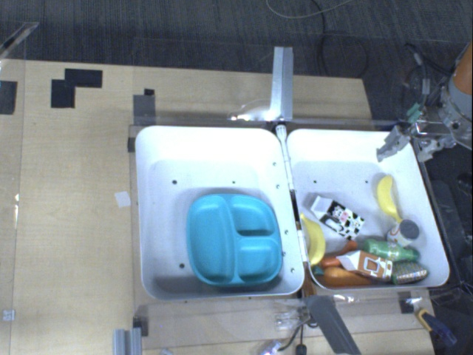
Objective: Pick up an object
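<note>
While the gripper (pixel 392 148), finger state not discernible, hangs over the right bin's (pixel 332 150) far-right corner, the nearest banana (pixel 387 197) lies just nearward, long axis near-far.

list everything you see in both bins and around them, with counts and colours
left bin: 1, white, left half of bench
right bin: 1, white, right half
divided tray: 1, light blue, left bin, near side
bananas: 2, yellow, right bin; one by the right wall, one against the left wall
small box: 1, white with black print, centre of right bin
bottle: 1, green, near right corner
carrot: 1, orange, near edge of right bin
cable: 1, white, floor behind bench
gripper: 1, grey, above right bin's far right corner
</note>
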`<state>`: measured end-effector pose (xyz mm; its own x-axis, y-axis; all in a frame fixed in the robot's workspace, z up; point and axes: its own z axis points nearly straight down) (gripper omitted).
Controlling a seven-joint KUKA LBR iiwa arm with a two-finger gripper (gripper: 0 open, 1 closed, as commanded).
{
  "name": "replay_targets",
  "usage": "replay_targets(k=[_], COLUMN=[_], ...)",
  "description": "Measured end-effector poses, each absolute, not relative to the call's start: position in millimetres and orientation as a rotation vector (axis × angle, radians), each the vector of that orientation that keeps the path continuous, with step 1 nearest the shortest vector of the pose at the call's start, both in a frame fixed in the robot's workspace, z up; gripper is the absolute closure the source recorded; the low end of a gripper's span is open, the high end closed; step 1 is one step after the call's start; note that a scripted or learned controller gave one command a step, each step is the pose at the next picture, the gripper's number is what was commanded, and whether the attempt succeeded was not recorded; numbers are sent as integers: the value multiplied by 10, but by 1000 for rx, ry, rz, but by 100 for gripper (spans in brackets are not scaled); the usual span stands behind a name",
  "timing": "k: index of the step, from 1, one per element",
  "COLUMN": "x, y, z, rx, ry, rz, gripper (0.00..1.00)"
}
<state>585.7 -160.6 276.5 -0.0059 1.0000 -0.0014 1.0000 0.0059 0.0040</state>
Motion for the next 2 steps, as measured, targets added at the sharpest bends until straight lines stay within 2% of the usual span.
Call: replay_targets(k=[1, 2], x=[5852, 5575], y=[-2001, -1736], z=[3008, 2364], rx=[2242, 2436], ry=[2193, 1979], rz=[4, 5], gripper=[0, 0])
